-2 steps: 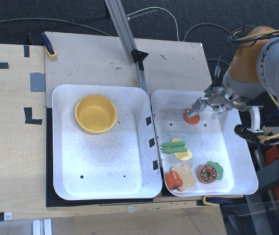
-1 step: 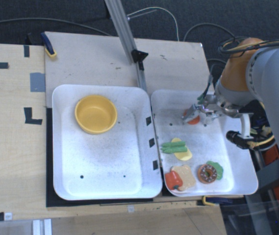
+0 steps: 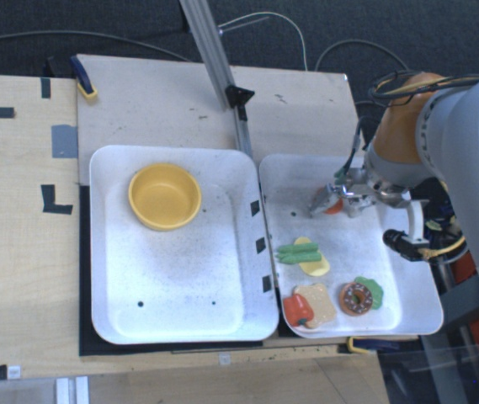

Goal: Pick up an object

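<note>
Where a small red-orange object [image 3: 333,208] lies in the upper part of the right bin [image 3: 285,175], the gripper [image 3: 330,200] sits right over it, touching or nearly so; how far its claw is parted cannot be told. Nearer lie a green-and-yellow piece [image 3: 303,256], toast [image 3: 316,303] and a donut [image 3: 358,298]; the left bin [image 3: 104,251] bears a yellow bowl [image 3: 165,195].

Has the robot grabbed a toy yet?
Not clearly. The gripper is down in the right bin, at a small red-orange thing; whether it is grasped is unclear. Nothing is lifted. The doughnut and yellow bowl lie untouched.
</note>
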